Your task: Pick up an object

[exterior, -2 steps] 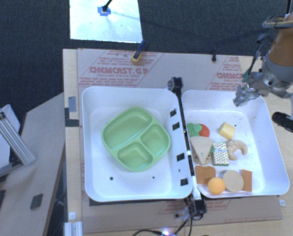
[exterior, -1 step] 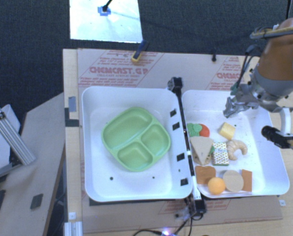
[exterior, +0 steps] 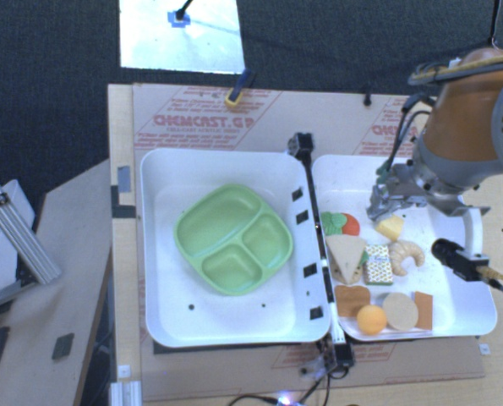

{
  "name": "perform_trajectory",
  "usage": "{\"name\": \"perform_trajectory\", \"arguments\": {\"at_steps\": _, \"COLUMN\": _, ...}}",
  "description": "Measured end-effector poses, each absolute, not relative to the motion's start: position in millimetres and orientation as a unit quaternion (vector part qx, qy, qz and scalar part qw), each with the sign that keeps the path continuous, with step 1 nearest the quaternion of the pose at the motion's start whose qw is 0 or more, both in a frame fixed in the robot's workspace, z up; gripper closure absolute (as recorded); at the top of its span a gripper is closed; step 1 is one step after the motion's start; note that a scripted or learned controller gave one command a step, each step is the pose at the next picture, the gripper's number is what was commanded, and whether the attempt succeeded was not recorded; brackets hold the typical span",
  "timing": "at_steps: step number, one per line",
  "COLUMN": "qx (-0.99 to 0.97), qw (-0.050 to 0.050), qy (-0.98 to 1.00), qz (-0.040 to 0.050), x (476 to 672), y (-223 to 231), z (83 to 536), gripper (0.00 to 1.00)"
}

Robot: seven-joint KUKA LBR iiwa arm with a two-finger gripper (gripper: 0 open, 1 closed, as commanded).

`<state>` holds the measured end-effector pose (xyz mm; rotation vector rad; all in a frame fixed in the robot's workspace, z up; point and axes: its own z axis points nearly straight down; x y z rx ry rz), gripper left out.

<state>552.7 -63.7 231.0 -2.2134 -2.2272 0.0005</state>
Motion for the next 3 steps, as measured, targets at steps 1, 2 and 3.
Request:
{"name": "perform_trajectory", "arguments": {"at_steps": 1, "qx": -0.705, "qw": 0.002, "qy": -0.710, "qz": 0.0003, "x": 520.3, "y": -30.6, "z": 219.5, "gripper": 1.00}}
{"name": "perform_trajectory", "arguments": {"at_steps": 2, "qx": -0.704, "qw": 0.001, "qy": -0.710, "qz": -0.0004, "x": 495.5, "y": -1.3, "z": 232.6, "gripper": 1.00}}
{"name": "perform_trajectory", "arguments": {"at_steps": 3, "qx": -0.705, "qw": 0.000, "qy": -0.709, "qz": -0.0009, "x": 499.7, "y": 5.0, "z": 234.0, "gripper": 1.00}}
